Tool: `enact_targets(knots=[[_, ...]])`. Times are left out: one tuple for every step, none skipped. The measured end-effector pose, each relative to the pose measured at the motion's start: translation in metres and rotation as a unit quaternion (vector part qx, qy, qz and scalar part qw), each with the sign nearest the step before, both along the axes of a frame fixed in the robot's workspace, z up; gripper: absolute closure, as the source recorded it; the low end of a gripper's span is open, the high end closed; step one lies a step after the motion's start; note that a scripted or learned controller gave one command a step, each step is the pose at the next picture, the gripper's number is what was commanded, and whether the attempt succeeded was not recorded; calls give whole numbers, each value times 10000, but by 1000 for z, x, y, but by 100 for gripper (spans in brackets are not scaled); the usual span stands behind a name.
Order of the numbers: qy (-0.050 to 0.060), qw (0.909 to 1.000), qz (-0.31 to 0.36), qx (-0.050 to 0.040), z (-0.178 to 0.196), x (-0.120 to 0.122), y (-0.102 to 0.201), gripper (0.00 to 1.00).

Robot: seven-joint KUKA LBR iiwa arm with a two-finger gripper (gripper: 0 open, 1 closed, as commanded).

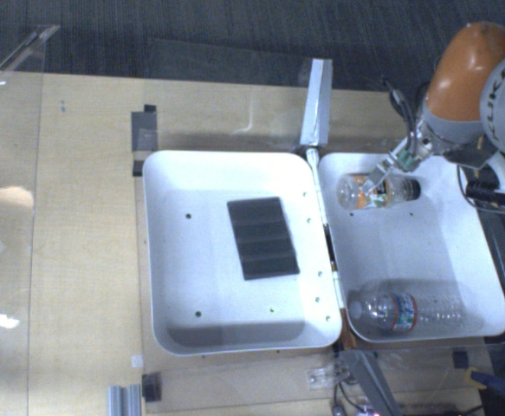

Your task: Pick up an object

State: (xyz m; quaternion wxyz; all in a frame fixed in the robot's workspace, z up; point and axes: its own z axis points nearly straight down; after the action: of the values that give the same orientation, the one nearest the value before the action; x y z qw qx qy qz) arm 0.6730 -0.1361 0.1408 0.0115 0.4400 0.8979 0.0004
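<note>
My claw (389,170) sits at the small bottle (375,191); I can't tell its grip. Light, slick plastic; I'd pinch the middle.

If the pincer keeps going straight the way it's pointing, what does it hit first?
Most likely the small clear bottle lying at the far end of the right bin. The pincer slants down toward it from the right and looks about at it already, though depth is unclear.
</note>
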Motion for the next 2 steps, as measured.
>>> enact_targets(knots=[[-5,10000,2,-13,-2,0,2,0],[-10,10000,-34,-14,-3,0,2,0]])
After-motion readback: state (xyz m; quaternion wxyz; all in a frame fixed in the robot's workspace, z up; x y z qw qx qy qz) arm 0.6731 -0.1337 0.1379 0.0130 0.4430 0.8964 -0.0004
